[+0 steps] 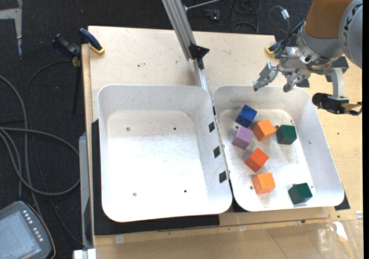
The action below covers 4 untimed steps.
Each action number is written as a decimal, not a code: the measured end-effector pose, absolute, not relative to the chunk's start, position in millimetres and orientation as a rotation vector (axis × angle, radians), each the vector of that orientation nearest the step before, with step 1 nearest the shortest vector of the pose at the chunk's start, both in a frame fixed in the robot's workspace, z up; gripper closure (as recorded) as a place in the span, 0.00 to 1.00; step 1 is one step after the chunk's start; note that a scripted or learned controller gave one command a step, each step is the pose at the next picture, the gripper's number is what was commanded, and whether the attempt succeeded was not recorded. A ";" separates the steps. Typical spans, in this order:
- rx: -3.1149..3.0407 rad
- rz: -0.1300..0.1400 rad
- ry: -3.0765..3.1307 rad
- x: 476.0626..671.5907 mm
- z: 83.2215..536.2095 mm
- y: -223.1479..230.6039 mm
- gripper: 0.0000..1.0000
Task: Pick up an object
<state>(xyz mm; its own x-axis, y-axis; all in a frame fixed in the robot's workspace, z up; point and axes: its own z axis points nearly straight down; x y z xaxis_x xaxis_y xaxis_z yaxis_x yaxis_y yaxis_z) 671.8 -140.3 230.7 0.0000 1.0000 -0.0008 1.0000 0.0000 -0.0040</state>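
The right bin (323,154) holds several small cubes: a blue one (247,115), a purple one (243,136), an orange one (264,129), a dark green one (286,134), a red-orange one (257,159), another orange one (264,182) and a second dark green one (300,192). My gripper (278,79) hangs above the bin's far rim, beyond the cubes and apart from them. Its two fingers are spread, open, with nothing between them.
The left bin (109,136) lies beside the right one. A slanted metal pole (176,10) comes down to the gap between the bins at the back. Clamps (86,41) sit at the bench's far left corner.
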 end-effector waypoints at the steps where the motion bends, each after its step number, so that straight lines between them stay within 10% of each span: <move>1: -2.217 0.005 -2.221 673.5 183.7 -132.6 0.00; 2: -2.220 0.006 -2.218 664.0 131.6 -137.8 0.00; 3: -2.224 -0.002 -2.224 666.3 146.2 -137.9 1.00; 4: -2.224 -0.008 -2.230 676.2 205.8 -133.2 1.00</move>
